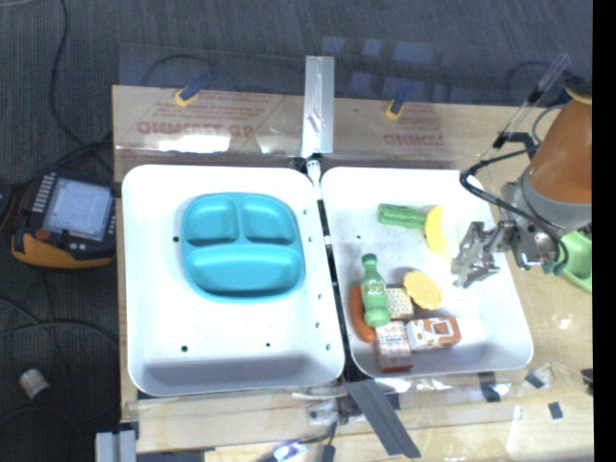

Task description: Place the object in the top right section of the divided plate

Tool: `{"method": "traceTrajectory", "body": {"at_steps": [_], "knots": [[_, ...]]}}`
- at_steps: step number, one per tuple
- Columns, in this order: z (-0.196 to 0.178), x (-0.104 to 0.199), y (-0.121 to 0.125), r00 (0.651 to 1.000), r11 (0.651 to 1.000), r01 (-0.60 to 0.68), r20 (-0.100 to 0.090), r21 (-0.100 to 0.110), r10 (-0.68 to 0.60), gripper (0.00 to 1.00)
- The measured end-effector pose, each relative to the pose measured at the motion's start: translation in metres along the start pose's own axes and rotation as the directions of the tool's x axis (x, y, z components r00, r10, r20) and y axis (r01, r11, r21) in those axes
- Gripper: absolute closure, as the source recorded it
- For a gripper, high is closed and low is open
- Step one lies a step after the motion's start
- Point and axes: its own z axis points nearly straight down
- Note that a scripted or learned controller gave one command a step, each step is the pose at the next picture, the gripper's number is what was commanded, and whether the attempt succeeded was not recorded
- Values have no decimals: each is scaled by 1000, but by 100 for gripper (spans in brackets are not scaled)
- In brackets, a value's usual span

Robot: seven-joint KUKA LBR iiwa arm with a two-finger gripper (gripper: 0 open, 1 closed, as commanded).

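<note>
A: We see the gripper point(474, 258) hanging over the right bin point(515, 349), near its right wall. Its 2 fingers stand a little apart and we see nothing between them, so it holds nothing.

B: Agreed. The task names no particular object, so we judge the nearest toys as candidates. Just left of the gripper and slightly toward the far wall lies a yellow banana piece point(435, 228), touching a green vegetable point(404, 217) farther left.

A: Left of the gripper and toward the near edge sits a yellow round piece point(423, 289). Beyond it are a small green bottle point(373, 290), upright or leaning, we cannot tell which, and 2 cartons, 1 carton point(435, 332) lying next to another point(392, 346).

B: These look like hollow plastic play food, so we expect them to be light, stiff and rather slick. We would take the banana piece across its narrow width, since its curved skin may slide out.

A: The blue divided plate point(243, 245) lies well to the gripper's left, in the left bin point(154, 354). Its 3 sections hold nothing yet.
</note>
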Motion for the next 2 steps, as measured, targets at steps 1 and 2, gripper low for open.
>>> {"method": "traceTrajectory", "body": {"at_steps": [1, 2], "knots": [[7, 44, -23, 960, 960, 280, 0, 0, -280, 100], [-76, 49, -22, 965, 965, 262, 3, 1, -262, 100]]}}
